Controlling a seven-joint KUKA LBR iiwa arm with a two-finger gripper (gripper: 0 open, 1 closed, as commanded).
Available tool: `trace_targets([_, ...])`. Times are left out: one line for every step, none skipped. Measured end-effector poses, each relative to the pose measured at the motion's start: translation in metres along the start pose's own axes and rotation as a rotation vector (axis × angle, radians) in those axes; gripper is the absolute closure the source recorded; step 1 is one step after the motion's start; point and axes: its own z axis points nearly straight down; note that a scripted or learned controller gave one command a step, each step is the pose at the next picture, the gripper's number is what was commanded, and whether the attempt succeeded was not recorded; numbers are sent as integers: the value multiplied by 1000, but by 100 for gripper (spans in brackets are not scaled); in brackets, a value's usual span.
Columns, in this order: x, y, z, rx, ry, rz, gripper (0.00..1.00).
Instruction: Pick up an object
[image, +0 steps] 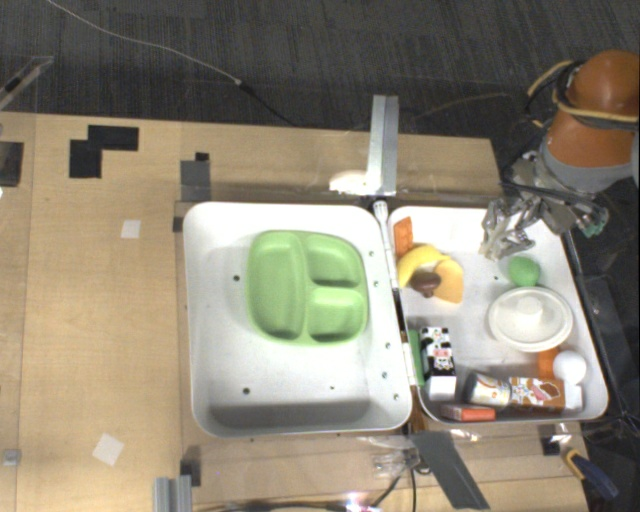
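Small round green ball (523, 270) (glossy) lies below the empty, slightly parted fingers (505, 238).

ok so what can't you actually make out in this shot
- Claw, camera view: small and blurred over the right bin; whether it grips anything cannot be told.
- Yellow object: partly covered by a dark brown piece; its kind is unclear.
- Bottle lying at the near wall: label too small to read.
- Black and white item: too small to identify.
- Arm: cut off by the right edge.
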Motion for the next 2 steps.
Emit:
trace_targets([15, -37, -2, 4, -6, -186, 100])
trace_targets([14, -37, -55, 4, -6, -181, 100])
